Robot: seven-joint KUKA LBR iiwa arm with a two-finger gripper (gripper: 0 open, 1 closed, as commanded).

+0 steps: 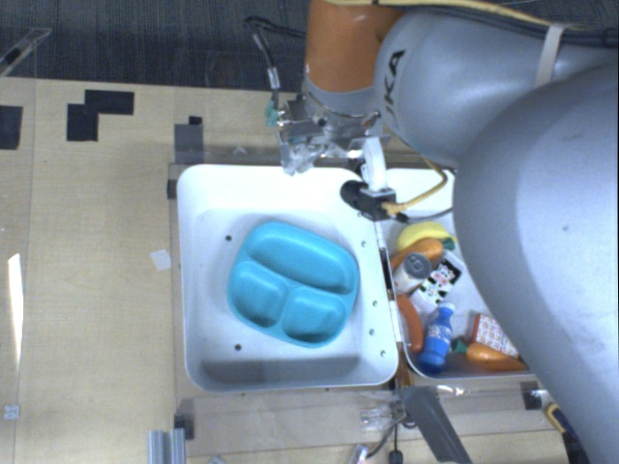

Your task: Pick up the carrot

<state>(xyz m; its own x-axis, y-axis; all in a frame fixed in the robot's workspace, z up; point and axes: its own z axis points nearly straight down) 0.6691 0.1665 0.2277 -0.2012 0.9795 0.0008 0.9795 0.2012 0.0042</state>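
The carrot (495, 358), orange and tapered, lies at the near right of the right bin (437, 375), just right of a blue bottle. My gripper (311, 151) hangs below the orange wrist band over the back rim of the left bin (193, 288), well away from the carrot, up and to its left. I see nothing held under it.
A blue divided plate (292, 283) lies in the left bin. The right bin also holds a yellow banana (426, 233), the blue bottle (437, 338), a reddish-orange sausage-like piece (411, 319), a printed card box (440, 276) and a red-and-white packet (491, 333). The arm's grey body covers that bin's right side.
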